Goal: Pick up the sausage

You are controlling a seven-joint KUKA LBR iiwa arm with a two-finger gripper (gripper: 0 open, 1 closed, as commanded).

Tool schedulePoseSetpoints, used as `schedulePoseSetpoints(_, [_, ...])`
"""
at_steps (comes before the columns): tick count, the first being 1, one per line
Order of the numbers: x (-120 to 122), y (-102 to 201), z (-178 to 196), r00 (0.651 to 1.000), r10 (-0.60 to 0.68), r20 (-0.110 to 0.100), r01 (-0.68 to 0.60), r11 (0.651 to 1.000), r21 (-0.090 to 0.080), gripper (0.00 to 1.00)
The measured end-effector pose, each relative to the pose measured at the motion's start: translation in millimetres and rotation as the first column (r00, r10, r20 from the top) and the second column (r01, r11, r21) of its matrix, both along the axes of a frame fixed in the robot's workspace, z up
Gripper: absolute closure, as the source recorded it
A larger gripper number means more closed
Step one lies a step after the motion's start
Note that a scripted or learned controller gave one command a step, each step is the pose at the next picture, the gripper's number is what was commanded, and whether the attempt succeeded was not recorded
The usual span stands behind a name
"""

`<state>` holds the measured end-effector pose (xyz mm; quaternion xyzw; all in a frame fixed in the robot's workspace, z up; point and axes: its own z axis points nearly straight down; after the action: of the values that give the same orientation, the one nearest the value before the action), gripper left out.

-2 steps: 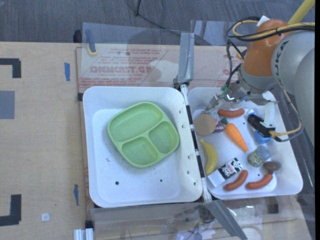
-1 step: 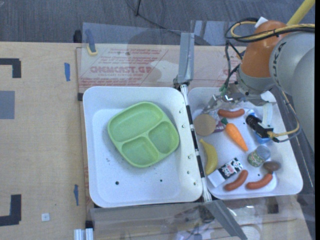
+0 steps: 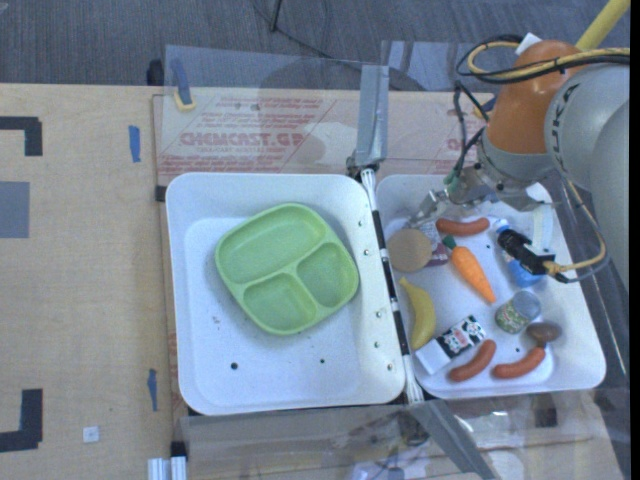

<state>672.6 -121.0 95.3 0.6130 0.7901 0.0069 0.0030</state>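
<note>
A pale wooden bench (image 3: 80,268) is seen from above, and on it two shallow white bins are set side by side. The grey arm (image 3: 590,118) with its orange band is reached in from the upper right, over the far corner of the right bin (image 3: 585,363). In the left bin (image 3: 195,368) a green divided plate (image 3: 287,268) is laid flat near the middle.

The rest of the things are gathered in the right bin. A yellow banana (image 3: 422,313) is laid along its left wall, and an orange carrot (image 3: 472,273) is set at a slant near the middle. Three sausages are found there. The top sausage (image 3: 463,225) is laid crosswise in the far part of the bin, just below the gripper (image 3: 447,198) and slightly to its right in the view; whether the two touch cannot be told. The lower-left sausage (image 3: 472,361) and the lower-right sausage (image 3: 520,364) are laid end to end along the near wall, well apart from the gripper.

A round tan disc (image 3: 408,250) is placed just left of the carrot's top, under the gripper's left side. A small tin (image 3: 515,315), a black-and-white carton (image 3: 460,338) and a small brown lump (image 3: 544,333) are placed just above the two lower sausages.

How far the gripper is opened cannot be told, and nothing is seen to be held in it.
</note>
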Motion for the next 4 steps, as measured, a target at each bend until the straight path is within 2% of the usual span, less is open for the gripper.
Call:
schedulePoseSetpoints(1, [0,-6,0,0.999,0.037,-0.004,-0.037,0.999,0.004,0.00])
schedulePoseSetpoints(2, [-2,-2,0,0.997,0.073,-0.002,-0.073,0.997,-0.008,0.00])
schedulePoseSetpoints(3, [1,-2,12,0.997,0.074,0.007,-0.074,0.997,-0.009,1.00])
schedulePoseSetpoints(4, [-22,-1,57,0.999,-0.037,-0.009,0.037,0.999,-0.009,1.00])
